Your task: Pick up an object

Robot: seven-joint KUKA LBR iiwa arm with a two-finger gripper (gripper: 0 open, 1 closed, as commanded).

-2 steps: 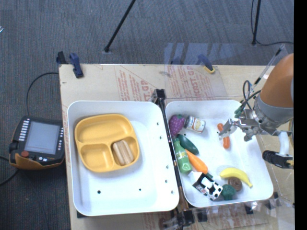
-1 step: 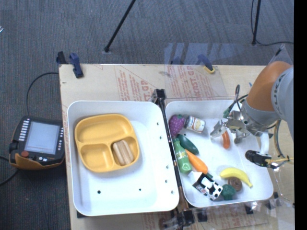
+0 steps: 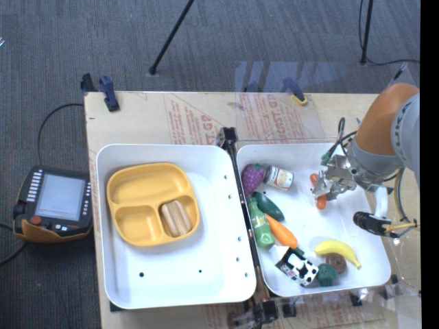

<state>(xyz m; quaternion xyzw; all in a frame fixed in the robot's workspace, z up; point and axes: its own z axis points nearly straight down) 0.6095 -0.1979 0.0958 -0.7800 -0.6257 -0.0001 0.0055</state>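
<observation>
My gripper (image 3: 330,182) hangs low over the upper right part of the right bin (image 3: 309,214). A small orange-red piece (image 3: 319,200) sits right at its tip, touching or just under it; which, I cannot tell. Left of it lie a purple grape bunch (image 3: 252,178) and a small can (image 3: 279,177). Down the bin's left side are a dark green cucumber (image 3: 268,205), a green bottle (image 3: 259,226) and an orange carrot (image 3: 282,232). At the front lie a banana (image 3: 338,250), a brown disc (image 3: 336,263), a broccoli piece (image 3: 326,274) and a black-and-white box (image 3: 297,266).
The left bin (image 3: 178,273) bears a yellow divided plate (image 3: 147,190) with a bun-like piece (image 3: 176,217) in one compartment. A divider (image 3: 236,184) separates the bins. A black part of the arm (image 3: 370,221) hangs over the right bin's right side. A teach pendant (image 3: 53,204) lies on the floor at left.
</observation>
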